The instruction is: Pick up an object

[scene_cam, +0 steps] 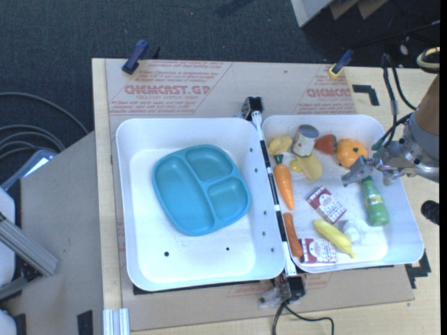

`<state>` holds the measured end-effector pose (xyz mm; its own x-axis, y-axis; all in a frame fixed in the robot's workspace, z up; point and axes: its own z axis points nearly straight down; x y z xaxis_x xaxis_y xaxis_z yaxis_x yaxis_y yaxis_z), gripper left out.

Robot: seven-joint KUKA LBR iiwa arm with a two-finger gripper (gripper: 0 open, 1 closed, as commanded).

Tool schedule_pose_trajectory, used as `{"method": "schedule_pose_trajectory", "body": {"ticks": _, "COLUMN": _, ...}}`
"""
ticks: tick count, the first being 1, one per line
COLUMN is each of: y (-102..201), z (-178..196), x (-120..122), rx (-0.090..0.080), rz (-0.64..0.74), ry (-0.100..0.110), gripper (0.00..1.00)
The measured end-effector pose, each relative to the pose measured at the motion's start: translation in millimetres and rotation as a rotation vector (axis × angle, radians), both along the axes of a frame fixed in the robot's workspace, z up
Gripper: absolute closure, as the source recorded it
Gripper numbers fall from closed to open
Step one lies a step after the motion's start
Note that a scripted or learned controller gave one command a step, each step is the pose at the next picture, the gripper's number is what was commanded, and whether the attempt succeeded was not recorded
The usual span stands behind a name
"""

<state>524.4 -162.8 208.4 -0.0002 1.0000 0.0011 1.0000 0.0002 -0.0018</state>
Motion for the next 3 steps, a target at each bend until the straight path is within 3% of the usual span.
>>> {"method": "schedule_pose_trajectory", "body": {"ticks": 1, "y": 18.4, "z": -116.2, "x": 27.4, "rx": 0.0, "rz": 0.0, "ry": 0.0, "gripper": 0.0}}
{"method": "schedule_pose_trajectory", "body": {"ticks": 2, "y": 67.5, "z": -122.5, "x": 68.6, "rx": -0.007, "rz": -0.003, "ry": -0.006, "gripper": 0.0}}
{"method": "schedule_pose_trajectory", "body": {"ticks": 3, "y": 61.9, "z": -123.7, "x": 123.4, "rx": -0.002, "rz": -0.001, "ry": 0.003, "gripper": 0.0}}
